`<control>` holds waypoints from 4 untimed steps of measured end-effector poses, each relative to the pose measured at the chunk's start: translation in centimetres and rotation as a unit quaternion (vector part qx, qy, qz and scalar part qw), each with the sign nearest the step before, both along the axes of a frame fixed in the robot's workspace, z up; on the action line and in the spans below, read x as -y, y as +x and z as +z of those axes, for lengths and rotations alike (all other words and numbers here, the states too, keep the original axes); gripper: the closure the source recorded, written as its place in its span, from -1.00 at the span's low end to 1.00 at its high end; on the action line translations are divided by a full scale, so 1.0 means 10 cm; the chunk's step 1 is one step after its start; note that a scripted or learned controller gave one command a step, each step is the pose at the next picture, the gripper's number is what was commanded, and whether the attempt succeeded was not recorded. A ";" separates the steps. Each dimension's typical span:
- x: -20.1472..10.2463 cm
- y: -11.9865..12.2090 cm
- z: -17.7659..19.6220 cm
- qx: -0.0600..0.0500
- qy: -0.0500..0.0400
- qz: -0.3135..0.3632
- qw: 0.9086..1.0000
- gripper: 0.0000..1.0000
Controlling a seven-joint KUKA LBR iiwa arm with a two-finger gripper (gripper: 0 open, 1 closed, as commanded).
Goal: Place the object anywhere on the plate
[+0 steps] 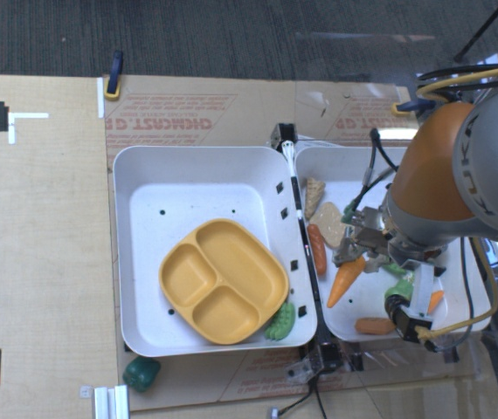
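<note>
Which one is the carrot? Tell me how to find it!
Look in the right white bin, near the wall it shares with the left bin. The carrot lies just below the robot's claw, its tip slanting down-left. It is bright orange and pointed; the sausage beside it is redder with rounded ends.

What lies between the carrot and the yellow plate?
In the camera view, a red sausage and the bins' adjoining walls lie between the carrot and the plate.
</note>
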State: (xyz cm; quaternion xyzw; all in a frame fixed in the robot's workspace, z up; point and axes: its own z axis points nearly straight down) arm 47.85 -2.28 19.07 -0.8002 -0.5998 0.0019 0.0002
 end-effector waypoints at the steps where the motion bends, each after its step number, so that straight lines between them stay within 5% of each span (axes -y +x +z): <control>1: -0.86 0.59 0.12 -0.001 0.000 -0.024 1.000 1.00; 2: -2.43 0.52 0.39 -0.001 -0.001 0.029 1.000 1.00; 3: -2.42 0.52 0.39 -0.001 -0.002 0.029 1.000 -1.00; 4: -2.41 0.52 0.47 -0.003 -0.004 0.032 0.999 1.00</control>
